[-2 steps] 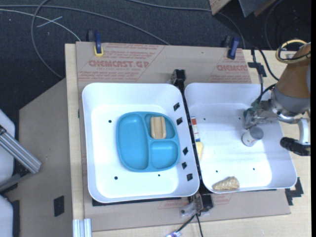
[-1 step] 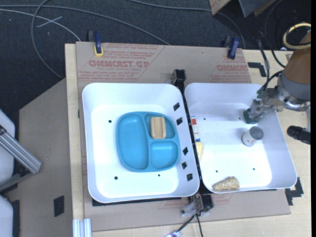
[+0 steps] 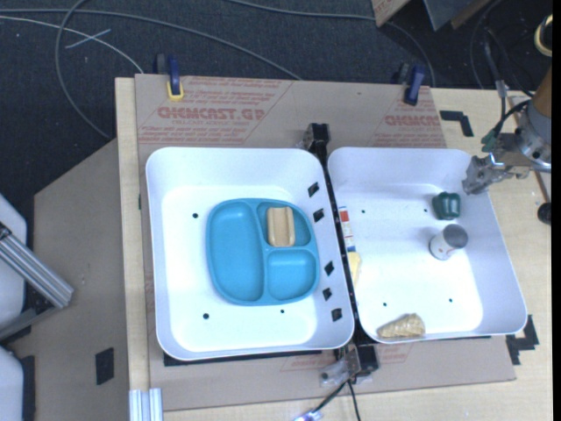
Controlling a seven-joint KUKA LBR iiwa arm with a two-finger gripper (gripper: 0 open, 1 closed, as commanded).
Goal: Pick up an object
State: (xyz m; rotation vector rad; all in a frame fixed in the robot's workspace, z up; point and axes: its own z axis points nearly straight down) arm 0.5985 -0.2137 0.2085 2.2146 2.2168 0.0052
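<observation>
Even, bright light from above makes the white bins almost overexposed with only soft, faint shadows under the small things, while the dark floor stays dim, the picture is a little soft and grainy, and the arm at the right edge looks slightly blurred.

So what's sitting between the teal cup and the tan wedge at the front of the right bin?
In the camera view, a small grey cup lies between the teal cup and the tan wedge, close under the teal one. Below it is bare bin floor.
</observation>
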